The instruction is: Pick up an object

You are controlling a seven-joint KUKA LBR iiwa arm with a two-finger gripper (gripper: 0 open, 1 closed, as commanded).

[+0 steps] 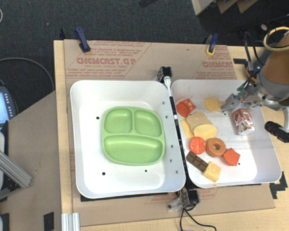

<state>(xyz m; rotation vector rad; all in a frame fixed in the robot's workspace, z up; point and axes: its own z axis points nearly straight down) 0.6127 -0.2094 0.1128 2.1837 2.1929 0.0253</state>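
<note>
Bench: brown board with red print, clamped at the far edge, dark carpet beyond; I see two white bins on it, side by side.
Packet: task thing as I read it, a small red-brown and white wrapped item, crinkled, lying tilted in the right bin near its far right side, just under the gripper.
Left bin: white; it holds one green tray with three compartments, set near the middle.
Right bin: white; it holds toy food in a loose cluster left of the packet.
Cluster, far part: red piece, pale yellow piece, tan slice, yellow slice.
Cluster, near part: red round, donut, red block, chocolate bar, yellow cube.
Arm: grey with orange band, entering from the right, wrist bent down over the right bin's far right corner.
Gripper: low above the packet; I cannot tell from my view how the fingers stand, nor whether they touch the packet.
</note>
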